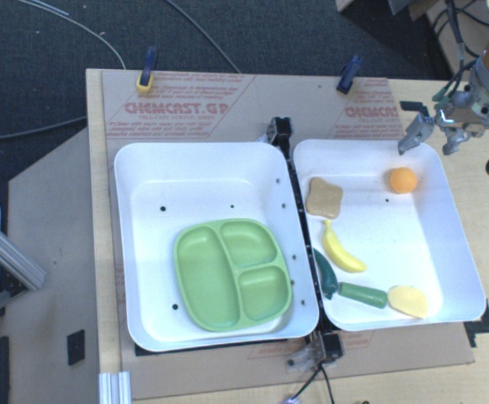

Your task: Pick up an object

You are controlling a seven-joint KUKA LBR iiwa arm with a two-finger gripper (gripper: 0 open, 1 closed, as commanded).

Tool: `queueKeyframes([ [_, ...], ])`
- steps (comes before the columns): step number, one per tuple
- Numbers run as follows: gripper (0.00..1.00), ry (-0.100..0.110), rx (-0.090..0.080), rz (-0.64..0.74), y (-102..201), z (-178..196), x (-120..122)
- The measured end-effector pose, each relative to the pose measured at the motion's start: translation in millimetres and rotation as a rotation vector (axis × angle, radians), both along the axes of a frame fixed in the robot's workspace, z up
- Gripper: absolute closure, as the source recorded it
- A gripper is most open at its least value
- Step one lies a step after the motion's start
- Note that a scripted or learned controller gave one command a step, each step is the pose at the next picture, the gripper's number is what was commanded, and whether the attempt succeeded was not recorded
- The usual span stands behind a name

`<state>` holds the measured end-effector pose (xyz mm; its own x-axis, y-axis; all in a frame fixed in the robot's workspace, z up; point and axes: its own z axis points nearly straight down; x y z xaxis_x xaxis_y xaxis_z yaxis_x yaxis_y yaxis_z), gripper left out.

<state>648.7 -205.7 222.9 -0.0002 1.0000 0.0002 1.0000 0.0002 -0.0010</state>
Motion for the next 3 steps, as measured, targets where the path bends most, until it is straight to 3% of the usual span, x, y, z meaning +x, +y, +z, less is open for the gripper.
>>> queueKeyframes([
  [3,0.00,0.004,0.001,0.001,9,-138,1],
])
